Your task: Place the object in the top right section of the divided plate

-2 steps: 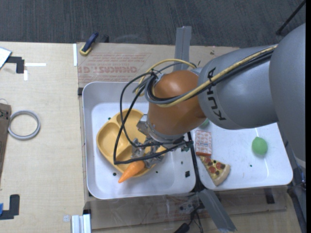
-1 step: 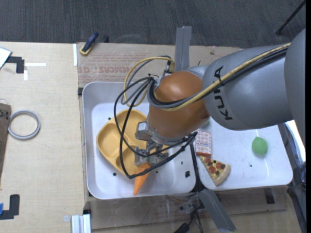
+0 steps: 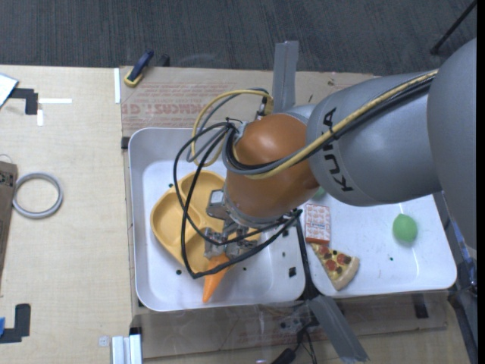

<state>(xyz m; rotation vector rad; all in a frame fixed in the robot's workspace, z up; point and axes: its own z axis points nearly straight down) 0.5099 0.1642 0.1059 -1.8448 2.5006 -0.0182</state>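
The gripper (image 3: pixel 227 250) hangs over the yellow divided plate (image 3: pixel 168 222) in the left bin (image 3: pixel 144 203); its opening I cannot tell. An orange carrot (image 3: pixel 214 282) lies at the plate's near edge.

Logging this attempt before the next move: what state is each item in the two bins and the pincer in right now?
divided plate: in left bin, flat, partly under the arm.
carrot: at plate's near rim, tip pointing outward, just below the pincer; grip unclear.
pizza slice: lying flat in right bin.
green ball: resting in right bin, apart from the pizza.
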